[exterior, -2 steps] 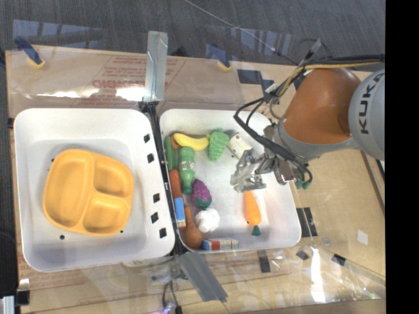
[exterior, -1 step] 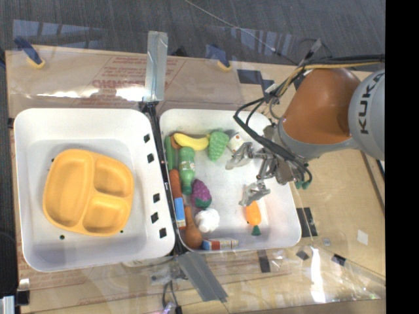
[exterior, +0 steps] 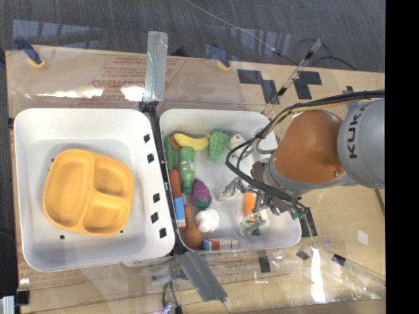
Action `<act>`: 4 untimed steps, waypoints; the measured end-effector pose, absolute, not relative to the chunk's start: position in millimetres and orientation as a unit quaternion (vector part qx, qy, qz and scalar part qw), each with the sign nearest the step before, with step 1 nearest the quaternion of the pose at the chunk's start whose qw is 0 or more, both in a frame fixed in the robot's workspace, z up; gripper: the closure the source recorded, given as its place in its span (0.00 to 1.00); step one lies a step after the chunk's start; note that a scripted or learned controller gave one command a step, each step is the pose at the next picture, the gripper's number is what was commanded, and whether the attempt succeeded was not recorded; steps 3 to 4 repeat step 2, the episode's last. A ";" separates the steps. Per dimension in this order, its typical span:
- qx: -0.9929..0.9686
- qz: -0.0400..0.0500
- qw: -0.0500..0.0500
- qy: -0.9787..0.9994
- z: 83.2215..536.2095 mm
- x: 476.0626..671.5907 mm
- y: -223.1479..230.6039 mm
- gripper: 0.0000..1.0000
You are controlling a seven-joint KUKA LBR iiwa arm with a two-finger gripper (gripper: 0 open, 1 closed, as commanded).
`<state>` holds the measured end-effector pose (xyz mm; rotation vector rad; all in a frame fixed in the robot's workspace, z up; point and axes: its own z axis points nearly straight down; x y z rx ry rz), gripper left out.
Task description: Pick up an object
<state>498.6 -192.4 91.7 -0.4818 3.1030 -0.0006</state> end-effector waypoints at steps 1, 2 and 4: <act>-0.156 -0.001 0.003 0.988 102.8 501.2 -190.9 1.00; -0.198 -0.001 0.003 0.980 185.5 513.5 -151.0 1.00; -0.198 -0.001 0.003 0.980 185.5 513.5 -151.0 1.00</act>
